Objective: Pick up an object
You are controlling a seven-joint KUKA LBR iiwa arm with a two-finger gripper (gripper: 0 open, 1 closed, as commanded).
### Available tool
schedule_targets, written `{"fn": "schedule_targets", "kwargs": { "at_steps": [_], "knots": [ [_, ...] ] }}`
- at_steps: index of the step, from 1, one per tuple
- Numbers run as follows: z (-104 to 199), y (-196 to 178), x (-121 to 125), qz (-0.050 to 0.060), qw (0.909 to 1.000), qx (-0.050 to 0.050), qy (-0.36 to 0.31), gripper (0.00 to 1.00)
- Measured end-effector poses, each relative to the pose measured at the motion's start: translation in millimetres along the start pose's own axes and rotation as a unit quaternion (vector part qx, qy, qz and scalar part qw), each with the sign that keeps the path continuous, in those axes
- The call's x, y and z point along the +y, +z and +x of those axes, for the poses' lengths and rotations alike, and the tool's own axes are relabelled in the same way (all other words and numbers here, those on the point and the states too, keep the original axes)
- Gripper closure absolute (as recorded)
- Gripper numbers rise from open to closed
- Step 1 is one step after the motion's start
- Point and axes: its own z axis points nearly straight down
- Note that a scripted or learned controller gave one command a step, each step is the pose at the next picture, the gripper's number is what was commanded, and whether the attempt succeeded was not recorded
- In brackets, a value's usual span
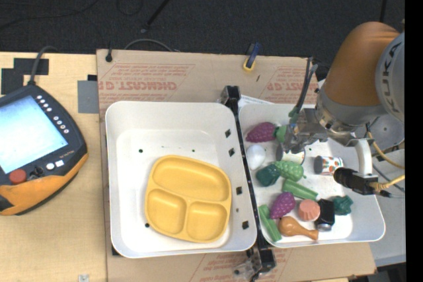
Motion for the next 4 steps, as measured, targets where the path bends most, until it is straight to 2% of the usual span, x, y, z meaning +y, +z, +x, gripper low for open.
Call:
{"fn": "schedule_targets", "kwargs": {
  "at_steps": [1, 2, 3, 4],
  "knots": [
    [10, -100, -95, -0.004, 1.0, 0.0, 0.0, 1.0],
    [61, -256, -92, -0.011, 0.9999, 0.0, -0.003, 1.0],
    [168, -331, -93, -0.006, 1.0, 0.001, -0.006, 1.0],
    [183, -175, -95, 0.007, 1.0, -0.003, -0.001, 1.0]
  ]
}}
